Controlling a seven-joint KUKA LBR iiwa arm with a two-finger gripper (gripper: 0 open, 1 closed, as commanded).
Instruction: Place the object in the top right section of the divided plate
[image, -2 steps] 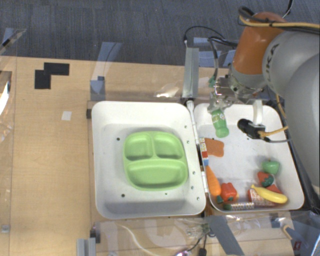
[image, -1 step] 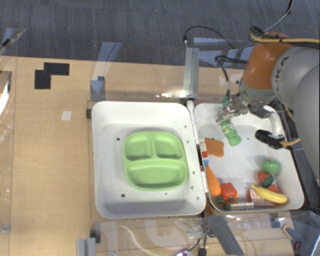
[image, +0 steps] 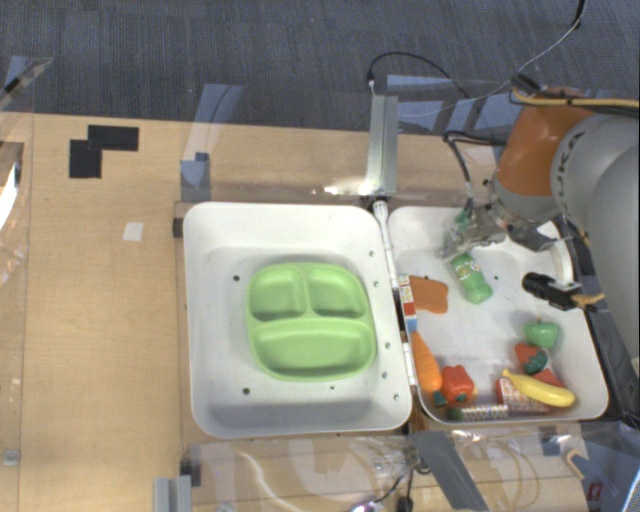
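Note:
The green divided plate (image: 310, 320) lies in the middle of the left bin (image: 210, 250), with two small sections at its far side and one long section at the near side. All its sections are bare. My gripper (image: 468, 240) hangs over the far part of the right bin (image: 590, 400), open, with nothing between its fingers. Just below its fingertips, toward the near side, a small green can-like object (image: 471, 279) lies on the bin floor.
The right bin also holds a flat orange piece (image: 430, 295), a carrot (image: 427, 366), a red block (image: 458, 382), a green pepper (image: 542, 333), a banana (image: 541, 390) and a red item (image: 528, 355). A metal divider (image: 392, 290) separates the bins.

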